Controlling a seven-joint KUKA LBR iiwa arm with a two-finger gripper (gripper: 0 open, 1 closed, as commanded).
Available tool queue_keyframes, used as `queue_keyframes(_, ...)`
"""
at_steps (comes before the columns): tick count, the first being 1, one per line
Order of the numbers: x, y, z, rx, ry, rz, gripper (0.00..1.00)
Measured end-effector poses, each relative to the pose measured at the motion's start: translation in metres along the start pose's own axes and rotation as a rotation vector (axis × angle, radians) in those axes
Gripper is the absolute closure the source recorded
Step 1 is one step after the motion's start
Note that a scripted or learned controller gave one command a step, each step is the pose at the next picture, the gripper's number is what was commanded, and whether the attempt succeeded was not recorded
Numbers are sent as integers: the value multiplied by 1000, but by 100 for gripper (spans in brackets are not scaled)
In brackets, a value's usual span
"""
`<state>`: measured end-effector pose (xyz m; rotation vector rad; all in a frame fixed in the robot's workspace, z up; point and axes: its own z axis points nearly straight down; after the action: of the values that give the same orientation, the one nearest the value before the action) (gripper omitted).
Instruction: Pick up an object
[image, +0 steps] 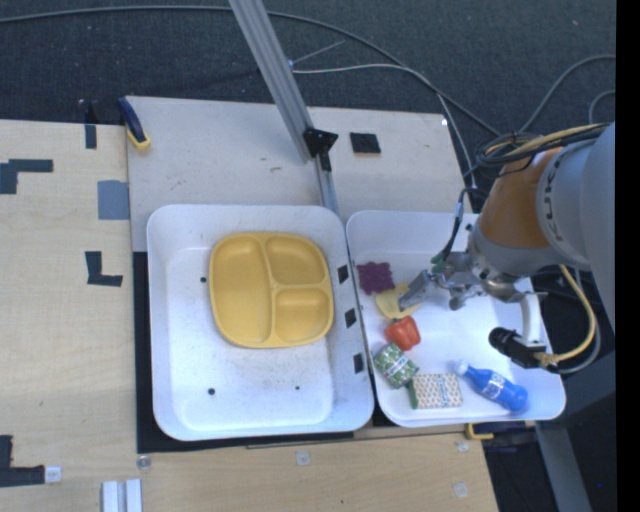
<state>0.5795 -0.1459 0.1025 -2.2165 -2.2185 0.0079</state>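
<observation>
The camera view looks down at a slant on two white bins set side by side on the bench. The left bin (180, 400) carries a yellow divided plate (271, 289), which lies flat in its upper middle and well away from the gripper.

The arm (545, 205), grey with an orange band above the wrist, reaches in from the right over the right bin (400, 228). Its gripper (418, 292) hangs low inside that bin, fingers pointing toward the left. Whether the jaws are open or closed cannot be told from here, as the fingertips blur into the objects under them, and no object can be seen held between them.

A yellow piece (388, 301) lies right at the fingertips, seemingly touching them, though contact is unclear. Just beyond the tips, up and to the left, sits a purple object (375, 275). Just below the tips lies a red object (403, 332). Farther below the gripper, near the front of the bin, lie a green patterned packet (395, 366) and, beside it, a pale speckled packet (437, 390). A blue bottle (496, 387) lies on its side below and to the right of the gripper, near the front right corner of the bin.
</observation>
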Motion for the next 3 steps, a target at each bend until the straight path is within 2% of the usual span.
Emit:
queue_keyframes(1, -1, 2, 14, -10, -2, 0, 0)
queue_keyframes(2, -1, 3, 3, -16, -5, -1, 100)
queue_keyframes(3, -7, -2, -44, -9, -1, 1, 100)
